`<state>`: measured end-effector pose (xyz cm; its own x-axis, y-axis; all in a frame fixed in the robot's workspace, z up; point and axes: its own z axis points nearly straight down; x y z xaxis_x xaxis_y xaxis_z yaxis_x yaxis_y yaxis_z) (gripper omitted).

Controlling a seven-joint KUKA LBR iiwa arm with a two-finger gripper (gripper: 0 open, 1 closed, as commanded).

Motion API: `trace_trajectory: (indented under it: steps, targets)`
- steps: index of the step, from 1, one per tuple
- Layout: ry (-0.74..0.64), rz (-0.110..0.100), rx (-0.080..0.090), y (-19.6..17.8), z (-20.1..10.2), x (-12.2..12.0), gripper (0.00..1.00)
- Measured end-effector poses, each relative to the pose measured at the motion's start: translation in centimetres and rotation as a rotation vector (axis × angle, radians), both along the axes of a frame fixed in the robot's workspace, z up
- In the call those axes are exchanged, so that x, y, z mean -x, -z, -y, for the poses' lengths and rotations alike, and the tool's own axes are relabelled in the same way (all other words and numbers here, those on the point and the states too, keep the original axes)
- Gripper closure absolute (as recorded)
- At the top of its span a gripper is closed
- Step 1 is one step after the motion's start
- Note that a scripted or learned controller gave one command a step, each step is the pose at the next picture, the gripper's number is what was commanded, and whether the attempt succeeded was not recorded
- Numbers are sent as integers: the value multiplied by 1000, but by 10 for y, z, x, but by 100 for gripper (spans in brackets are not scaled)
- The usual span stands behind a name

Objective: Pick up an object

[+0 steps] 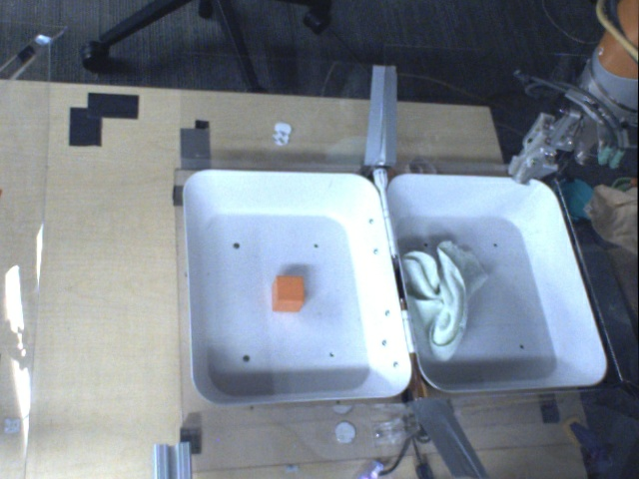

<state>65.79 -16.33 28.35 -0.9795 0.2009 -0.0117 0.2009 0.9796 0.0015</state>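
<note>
Leftmost of the things that matter, an orange block sits near the middle of the left bin, apart from every wall. Right of that bin, past the shared divider, a crumpled pale cloth lies in the right bin, close to the divider side. Farther right again, the gripper hangs just outside the right bin's far right corner, above the rim and well away from both objects; whether it is open or closed cannot be told from this angle, and nothing is seen in it. By my judgement the pick has not begun. The next move calls for choosing a target, probably the nearer cloth, centring above it and descending.
</note>
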Motion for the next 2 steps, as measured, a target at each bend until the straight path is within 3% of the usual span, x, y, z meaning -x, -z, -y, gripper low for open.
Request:
trace_trajectory:
  steps: [1, 2]
  targets:
    - [-222, -4, 1, 95, 39, 30, 100]
    - [-474, -2, 5, 129, 42, 43, 100]
